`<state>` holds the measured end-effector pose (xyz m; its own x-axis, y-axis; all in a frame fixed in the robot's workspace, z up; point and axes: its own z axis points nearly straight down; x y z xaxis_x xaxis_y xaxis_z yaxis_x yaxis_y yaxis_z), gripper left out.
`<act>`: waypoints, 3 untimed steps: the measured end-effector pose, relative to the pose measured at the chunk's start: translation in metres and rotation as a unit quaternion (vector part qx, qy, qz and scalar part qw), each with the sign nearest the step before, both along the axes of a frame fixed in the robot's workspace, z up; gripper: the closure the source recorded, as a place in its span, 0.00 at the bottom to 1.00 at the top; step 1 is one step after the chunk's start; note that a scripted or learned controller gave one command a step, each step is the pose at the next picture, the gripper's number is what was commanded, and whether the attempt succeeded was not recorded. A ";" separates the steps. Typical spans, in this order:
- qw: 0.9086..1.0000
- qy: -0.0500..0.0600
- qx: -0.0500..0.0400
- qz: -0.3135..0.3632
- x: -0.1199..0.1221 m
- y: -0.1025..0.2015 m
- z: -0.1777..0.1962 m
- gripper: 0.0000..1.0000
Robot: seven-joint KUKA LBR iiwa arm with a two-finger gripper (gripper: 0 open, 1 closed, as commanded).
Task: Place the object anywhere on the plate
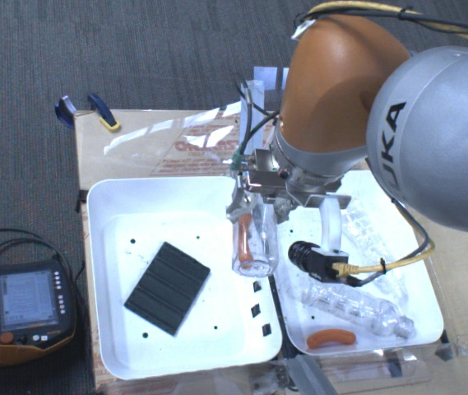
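The plate [168,287] is a dark ridged rectangle lying flat in the left bin [110,220]. My gripper [254,249] hangs over the wall between the two bins, to the right of the plate and apart from it. It is shut on a clear plastic cup-like object [260,253] that hangs upright between the fingers, with a thin orange strip [243,241] along its left side. The big orange and grey arm hides the wrist above it.
The right bin [431,303] holds a clear plastic bottle [357,311], an orange sausage-shaped piece [331,338] near its front edge and crumpled clear plastic [365,229]. A black cable plug [312,257] dangles beside the gripper. A teach pendant [24,303] lies left of the bench.
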<state>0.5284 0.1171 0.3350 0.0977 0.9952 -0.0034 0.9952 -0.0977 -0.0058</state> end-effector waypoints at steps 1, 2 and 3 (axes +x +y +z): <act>0.993 0.002 0.000 0.118 -0.021 0.081 -0.079 1.00; 0.964 0.001 0.002 0.266 -0.001 0.013 -0.073 1.00; 0.941 0.001 0.002 0.338 -0.006 0.058 -0.055 1.00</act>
<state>0.5221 0.1750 0.2799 -0.5584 0.8295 0.0016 0.8295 0.5584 -0.0062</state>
